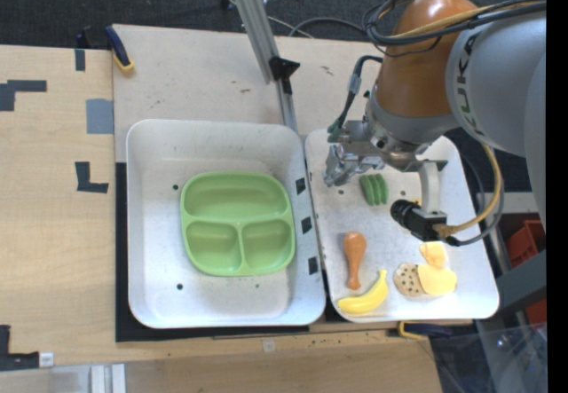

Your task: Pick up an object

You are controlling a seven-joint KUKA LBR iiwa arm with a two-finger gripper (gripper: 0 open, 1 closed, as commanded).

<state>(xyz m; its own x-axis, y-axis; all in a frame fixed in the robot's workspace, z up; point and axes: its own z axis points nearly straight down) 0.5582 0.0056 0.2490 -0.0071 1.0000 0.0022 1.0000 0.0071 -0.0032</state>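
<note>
The right bin (470, 294) holds a green ridged toy (374, 189), an orange drumstick (354, 256), a yellow banana (366, 295), a speckled cookie (407, 279) and a yellow duck-like toy (436, 272). My gripper (342, 171) hangs over the upper left of this bin, just left of the green toy. Its metal fingers (335, 169) point down toward the bin floor and I see nothing between them. The arm's orange and grey wrist hides the bin's far part.
The left bin (151, 231) carries a green three-compartment plate (237, 223). A grey metal post (257, 19) slants down to the divider between the bins. A black cable and connector (417, 219) hang beside the wrist above the right bin.
</note>
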